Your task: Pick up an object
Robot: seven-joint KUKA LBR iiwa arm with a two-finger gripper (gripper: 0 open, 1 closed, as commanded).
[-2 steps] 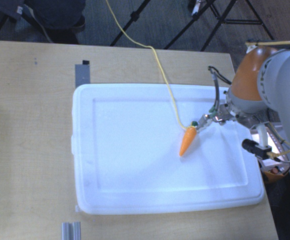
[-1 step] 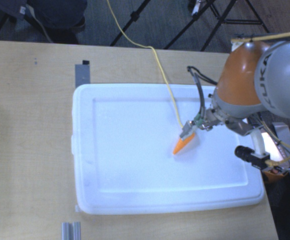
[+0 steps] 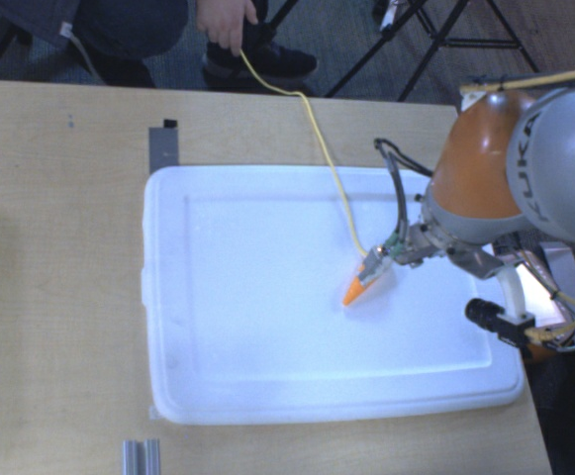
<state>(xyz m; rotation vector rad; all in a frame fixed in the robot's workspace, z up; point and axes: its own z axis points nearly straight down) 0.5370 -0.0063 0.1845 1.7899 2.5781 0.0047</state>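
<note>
A wooden bench (image 3: 59,265) holds a big white bin (image 3: 267,384). At the far edge of the bench, a person's hand (image 3: 226,10) holds a yellow cord (image 3: 322,146) that runs down across the bin's far rim. The grey and orange arm (image 3: 505,166) leans in over the bin's right side. Its gripper (image 3: 378,267) points down to the bin floor, right of the middle. A small orange thing (image 3: 354,290) sticks out at its tip, and the gripper looks closed on it.
</note>
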